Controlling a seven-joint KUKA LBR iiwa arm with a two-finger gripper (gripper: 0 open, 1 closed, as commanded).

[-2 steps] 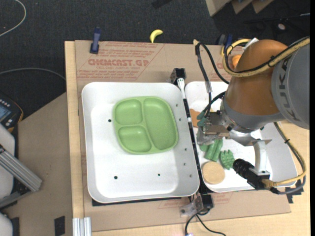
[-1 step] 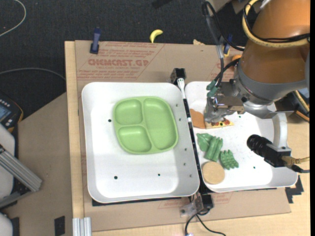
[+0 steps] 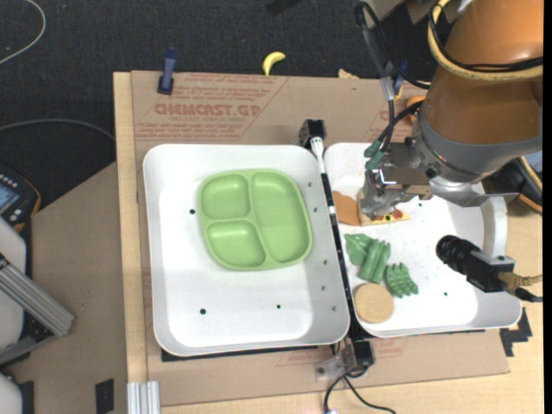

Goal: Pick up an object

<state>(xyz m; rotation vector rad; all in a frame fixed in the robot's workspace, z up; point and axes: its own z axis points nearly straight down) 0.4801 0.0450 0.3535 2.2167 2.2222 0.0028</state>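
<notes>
- Two white bins: the left bin [image 3: 172,300] holds a green divided plate [image 3: 255,219].
- The gripper [image 3: 379,207] hangs low in the right bin [image 3: 448,313], over a red-and-yellow piece [image 3: 392,218]; grip state unclear.
- Green toys [image 3: 369,257] and a tan disc [image 3: 374,303] lie nearby.

We see glossy white plastic bins [image 3: 172,300], a matt green plastic divided plate [image 3: 255,220], and brown cardboard [image 3: 216,110] beneath.

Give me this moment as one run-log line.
gripper: low in right bin, over orange piece | grasp: cannot tell | green toys, tan disc: untouched | left bin: green divided plate
</notes>
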